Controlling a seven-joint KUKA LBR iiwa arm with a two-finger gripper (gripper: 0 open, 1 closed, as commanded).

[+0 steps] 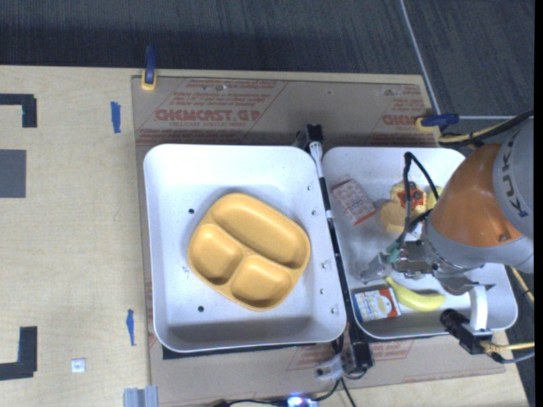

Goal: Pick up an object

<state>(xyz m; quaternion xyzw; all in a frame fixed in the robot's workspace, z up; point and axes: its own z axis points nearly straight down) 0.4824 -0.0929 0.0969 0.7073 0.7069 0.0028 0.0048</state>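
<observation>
My gripper (383, 266) hangs low over the middle of the right bin (339, 170), under the orange wrist band (475, 206). A yellow banana (416, 298) lies just in front of it, and a small red-and-white carton (376, 303) sits beside the banana at the bin's front left. A red-and-white packet (350, 202) lies at the back left of this bin. A yellow toy with red marks (399, 209) rests behind the gripper, partly covered by the arm and a black cable. I see nothing held in the gripper.
The left bin (170, 185) holds a large yellow divided plate (248, 250). A black clamp (314, 136) sits on the ridge between the bins. Cables run along the right bin's front right corner (475, 333).
</observation>
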